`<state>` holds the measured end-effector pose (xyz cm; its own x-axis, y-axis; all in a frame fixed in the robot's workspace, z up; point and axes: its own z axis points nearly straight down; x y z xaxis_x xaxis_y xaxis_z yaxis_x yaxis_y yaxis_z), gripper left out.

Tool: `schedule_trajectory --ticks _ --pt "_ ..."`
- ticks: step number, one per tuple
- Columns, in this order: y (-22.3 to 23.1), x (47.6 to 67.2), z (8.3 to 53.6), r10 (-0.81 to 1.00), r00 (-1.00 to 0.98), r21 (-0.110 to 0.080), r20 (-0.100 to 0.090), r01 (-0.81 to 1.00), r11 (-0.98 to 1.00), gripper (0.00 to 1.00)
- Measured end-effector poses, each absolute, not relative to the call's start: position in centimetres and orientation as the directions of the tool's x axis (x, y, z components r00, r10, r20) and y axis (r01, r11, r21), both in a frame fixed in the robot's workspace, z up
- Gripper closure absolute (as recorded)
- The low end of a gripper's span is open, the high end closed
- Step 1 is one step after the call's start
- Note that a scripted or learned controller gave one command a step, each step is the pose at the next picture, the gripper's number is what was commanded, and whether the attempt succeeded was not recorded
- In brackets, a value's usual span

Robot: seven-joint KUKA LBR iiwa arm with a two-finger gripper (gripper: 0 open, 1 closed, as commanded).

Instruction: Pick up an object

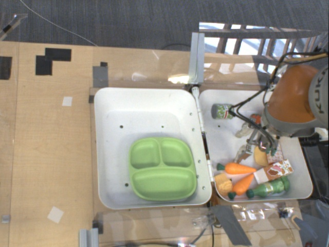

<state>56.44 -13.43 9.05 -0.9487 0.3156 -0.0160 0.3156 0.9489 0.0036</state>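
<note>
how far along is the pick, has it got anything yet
Nothing looks picked. The gripper is down in the right bin, just above the carrots and green bottle, which lie on the bin floor. Grasping and lifting remain. The green plate sits untouched.

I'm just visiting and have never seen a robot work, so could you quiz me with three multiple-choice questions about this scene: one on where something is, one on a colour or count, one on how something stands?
1. Where does the green divided plate lie?
A. in the left bin
B. in the right bin
C. on the wooden bench

2. How many compartments does that plate have?
A. two
B. three
C. five

3. How does the green bottle stand in the right bin?
A. upright
B. lying on its side
C. upside down on the carrot

Answers:
1 A: the plate rests on the floor of the left bin.
2 B: two small sections sit above one wide one.
3 B: the bottle lies flat along the bin's near edge, beside the carrots.
</note>
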Motion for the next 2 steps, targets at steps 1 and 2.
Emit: schedule_trajectory --ticks 1,2 --pt "-9.8 50.4 9.2 0.24 -0.971 0.002 -0.021 0.24 0.971 0.0" --pt "-10.9 59.4 9.3 0.339 -0.941 0.003 -0.009 0.339 0.941 0.0"
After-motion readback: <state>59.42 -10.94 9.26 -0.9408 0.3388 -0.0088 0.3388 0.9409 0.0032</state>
